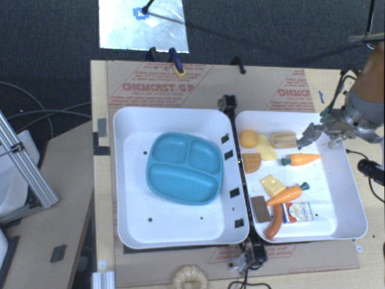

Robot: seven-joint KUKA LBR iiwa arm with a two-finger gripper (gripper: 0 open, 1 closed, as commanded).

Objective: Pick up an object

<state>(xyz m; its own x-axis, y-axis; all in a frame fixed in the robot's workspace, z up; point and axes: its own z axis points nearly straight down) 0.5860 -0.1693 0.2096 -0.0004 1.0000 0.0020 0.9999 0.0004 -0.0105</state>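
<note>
Metal gripper (314, 133) over white bin (346, 185), smooth plastic carrot (302, 159) nr.

1. One camera stood fixed above the bench (198, 77), looking down at a slant.
2. It took in both white bins (129, 179) whole, from fairly far.
3. The arm (368, 95) entered from the right.

The bench (198, 77), covered in printed cardboard, carries two white bins side by side: left bin (129, 179), right bin (343, 185), filling its middle
</note>
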